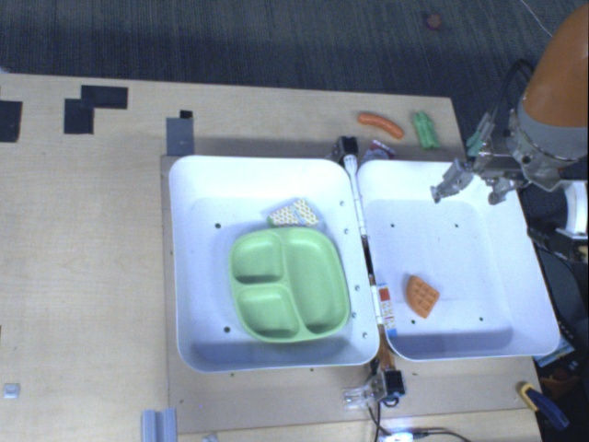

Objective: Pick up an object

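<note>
Fingers (471, 184) spread, orange waffle-textured piece (421, 296) below

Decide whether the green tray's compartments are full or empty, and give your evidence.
Empty. All three compartments of the green tray show bare green floor. The patterned piece lies outside it, at its far rim.

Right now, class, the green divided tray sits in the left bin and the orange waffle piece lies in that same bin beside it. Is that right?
Not quite. The green divided tray does sit in the left bin, but the orange waffle piece lies in the right bin, apart from the tray. The camera view shows the divider between them.
</note>
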Tool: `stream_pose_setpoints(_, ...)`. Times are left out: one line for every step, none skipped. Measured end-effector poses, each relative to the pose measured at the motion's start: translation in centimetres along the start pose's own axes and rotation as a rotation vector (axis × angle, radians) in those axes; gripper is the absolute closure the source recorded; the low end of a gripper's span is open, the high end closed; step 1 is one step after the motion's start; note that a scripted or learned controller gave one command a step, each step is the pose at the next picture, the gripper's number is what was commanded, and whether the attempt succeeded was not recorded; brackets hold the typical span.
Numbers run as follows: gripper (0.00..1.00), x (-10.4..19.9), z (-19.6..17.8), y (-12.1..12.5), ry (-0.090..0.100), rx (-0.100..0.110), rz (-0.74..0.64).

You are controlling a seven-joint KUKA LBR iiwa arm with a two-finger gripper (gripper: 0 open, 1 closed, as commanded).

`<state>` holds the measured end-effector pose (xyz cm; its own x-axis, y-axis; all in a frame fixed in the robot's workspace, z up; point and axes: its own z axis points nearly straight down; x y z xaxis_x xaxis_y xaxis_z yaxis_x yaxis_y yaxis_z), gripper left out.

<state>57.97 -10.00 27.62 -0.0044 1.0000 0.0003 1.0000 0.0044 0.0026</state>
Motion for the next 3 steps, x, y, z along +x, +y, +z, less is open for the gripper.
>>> stream_pose_setpoints(0.0, 0.6, 16.3, -1.7, 0.001, 0.005, 0.003)
stream_pose_setpoints(0.0, -1.7, 18.9, -9.2, -0.001, -0.004, 0.003)
stream_pose_setpoints(1.0, -1.7, 17.8, -8.9, -0.002, -0.011, 0.003)
